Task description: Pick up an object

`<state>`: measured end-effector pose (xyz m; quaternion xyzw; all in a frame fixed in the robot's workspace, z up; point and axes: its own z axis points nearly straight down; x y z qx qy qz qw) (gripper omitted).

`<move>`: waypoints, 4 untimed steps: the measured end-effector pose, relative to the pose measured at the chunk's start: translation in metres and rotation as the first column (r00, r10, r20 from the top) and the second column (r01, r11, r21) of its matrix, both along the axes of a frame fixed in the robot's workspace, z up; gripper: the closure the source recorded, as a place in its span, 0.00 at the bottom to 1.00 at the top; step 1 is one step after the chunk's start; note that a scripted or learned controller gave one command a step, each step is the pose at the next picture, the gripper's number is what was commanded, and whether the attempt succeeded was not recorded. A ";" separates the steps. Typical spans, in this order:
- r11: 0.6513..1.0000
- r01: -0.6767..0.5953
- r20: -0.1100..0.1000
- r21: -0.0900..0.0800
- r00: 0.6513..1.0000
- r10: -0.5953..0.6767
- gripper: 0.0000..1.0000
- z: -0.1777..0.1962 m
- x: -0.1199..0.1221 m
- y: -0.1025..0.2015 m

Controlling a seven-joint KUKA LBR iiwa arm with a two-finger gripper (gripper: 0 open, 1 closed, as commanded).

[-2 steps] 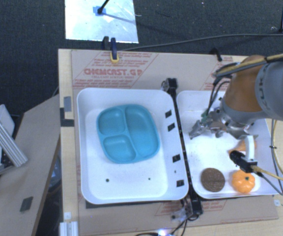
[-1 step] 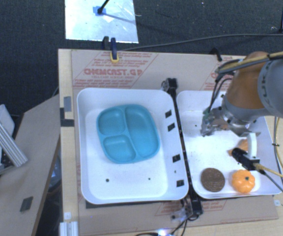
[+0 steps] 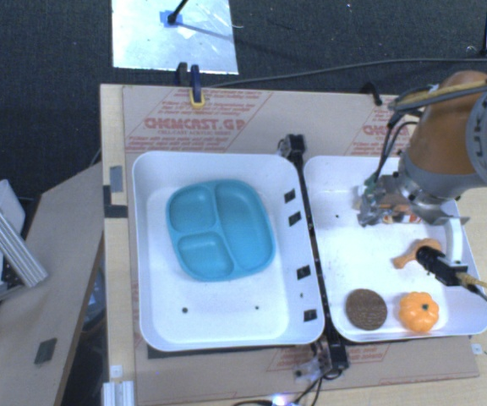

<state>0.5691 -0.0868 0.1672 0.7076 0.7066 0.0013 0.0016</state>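
Observation:
In the right bin (image 3: 345, 252) lie a brown round disc (image 3: 366, 308), a small orange pumpkin (image 3: 418, 310) and an orange-tan elongated piece (image 3: 417, 253). My gripper (image 3: 373, 207) hangs low over the upper middle of this bin, under the grey and orange wrist. It is up and to the left of the elongated piece, well apart from the disc and the pumpkin. A small orange and white bit (image 3: 402, 218) shows just right of the gripper, partly hidden by the arm.
The left bin (image 3: 218, 320) holds a blue divided plate (image 3: 221, 229). A black ridge with clips (image 3: 304, 244) separates the two bins. Cables run from the arm across the right bin's right edge (image 3: 480, 288).

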 end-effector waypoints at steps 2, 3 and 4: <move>1.000 -0.006 0.001 0.000 1.000 0.006 1.00 0.089 0.001 0.010; 1.000 -0.010 -0.001 0.002 1.000 0.010 1.00 0.092 0.013 0.059; 1.000 -0.011 -0.001 0.002 1.000 0.011 1.00 0.093 0.020 0.116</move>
